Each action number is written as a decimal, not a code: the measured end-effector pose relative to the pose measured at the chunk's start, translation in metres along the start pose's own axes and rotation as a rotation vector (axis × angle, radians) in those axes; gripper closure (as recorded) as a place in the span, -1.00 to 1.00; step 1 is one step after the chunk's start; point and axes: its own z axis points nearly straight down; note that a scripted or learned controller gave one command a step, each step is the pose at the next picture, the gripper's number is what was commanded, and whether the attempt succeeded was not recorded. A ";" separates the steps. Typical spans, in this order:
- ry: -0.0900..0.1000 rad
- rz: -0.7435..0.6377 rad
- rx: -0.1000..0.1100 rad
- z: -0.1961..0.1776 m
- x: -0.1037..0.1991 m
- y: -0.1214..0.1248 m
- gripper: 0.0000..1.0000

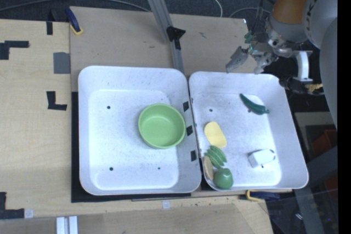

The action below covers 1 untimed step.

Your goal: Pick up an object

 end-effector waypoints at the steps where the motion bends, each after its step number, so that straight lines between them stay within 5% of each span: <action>1: -0.001 0.000 0.000 0.000 0.000 0.000 -1.00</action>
